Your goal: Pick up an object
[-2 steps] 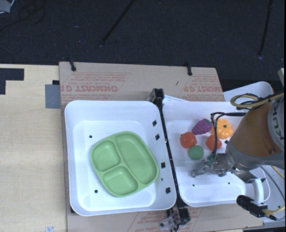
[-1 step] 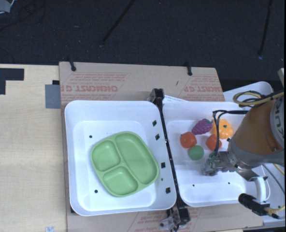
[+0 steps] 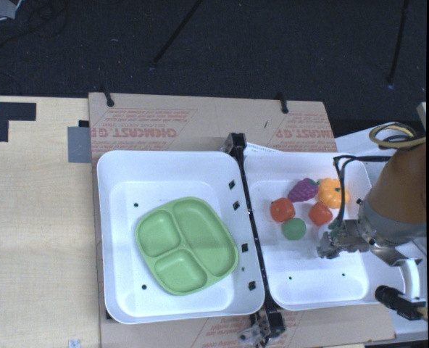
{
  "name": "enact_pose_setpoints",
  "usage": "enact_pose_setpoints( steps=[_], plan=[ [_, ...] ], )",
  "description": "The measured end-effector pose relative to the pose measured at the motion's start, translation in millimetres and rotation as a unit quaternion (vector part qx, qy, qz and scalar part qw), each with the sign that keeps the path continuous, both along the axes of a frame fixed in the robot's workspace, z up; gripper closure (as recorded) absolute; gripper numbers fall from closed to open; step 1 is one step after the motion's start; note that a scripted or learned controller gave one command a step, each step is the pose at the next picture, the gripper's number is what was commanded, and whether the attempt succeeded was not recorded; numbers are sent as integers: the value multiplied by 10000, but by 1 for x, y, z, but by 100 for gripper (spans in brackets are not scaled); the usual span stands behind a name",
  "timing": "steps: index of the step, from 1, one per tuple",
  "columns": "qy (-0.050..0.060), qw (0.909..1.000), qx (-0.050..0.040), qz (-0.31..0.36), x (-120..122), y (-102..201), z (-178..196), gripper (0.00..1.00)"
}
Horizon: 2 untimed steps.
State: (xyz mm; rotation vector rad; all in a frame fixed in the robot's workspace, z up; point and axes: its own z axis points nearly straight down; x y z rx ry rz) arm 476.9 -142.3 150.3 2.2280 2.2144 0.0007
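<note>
Several toy foods lie in the right bin (image 3: 309,285): a purple grape bunch (image 3: 302,190), a yellow-orange pepper (image 3: 330,192), a red tomato (image 3: 282,209), a red strawberry-like piece (image 3: 319,213) and a green ball (image 3: 294,228). My gripper (image 3: 332,246) hangs low over the right bin's floor, just right of the green ball and below the red piece. It touches none of them as far as I can see. The grey arm with its orange band (image 3: 406,187) enters from the right.
The left bin (image 3: 120,172) holds a green three-compartment plate (image 3: 185,245). A black divider (image 3: 247,230) runs between the bins. Cardboard lies under both bins, with a wooden bench to the left. Cables loop near the arm at the right.
</note>
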Motion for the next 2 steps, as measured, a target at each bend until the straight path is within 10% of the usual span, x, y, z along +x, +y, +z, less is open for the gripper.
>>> enact_pose_setpoints(
  steps=[2],
  plan=[
    [7, 10000, 1, 34, 5, -1, 69, 100]
  ],
)
